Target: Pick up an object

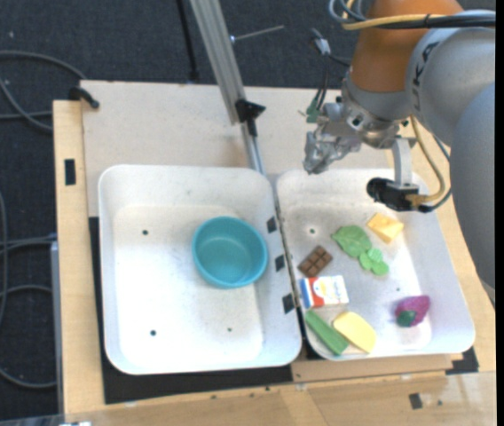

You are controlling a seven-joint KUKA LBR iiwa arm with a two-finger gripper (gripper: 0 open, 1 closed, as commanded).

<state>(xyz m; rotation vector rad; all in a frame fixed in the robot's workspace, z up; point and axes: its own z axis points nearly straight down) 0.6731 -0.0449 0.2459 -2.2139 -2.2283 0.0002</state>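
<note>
My gripper (319,158) hangs above the far edge of the right bin (452,264), near its back left corner, with nothing visible between its fingers. Below it in the right bin lie a brown chocolate bar (315,260), a green leafy toy (361,247), a yellow wedge (384,227), a small white carton with red and blue print (325,291), a purple toy (412,310), a green stick (325,331) and a yellow oval piece (355,331). A blue bowl (229,251) sits in the left bin (128,273).
A slanted metal pole (225,60) rises from the bench behind the seam between the bins. Cables hang off the arm near a black fitting (392,193) over the right bin's back. Dark floor with cables surrounds the bench.
</note>
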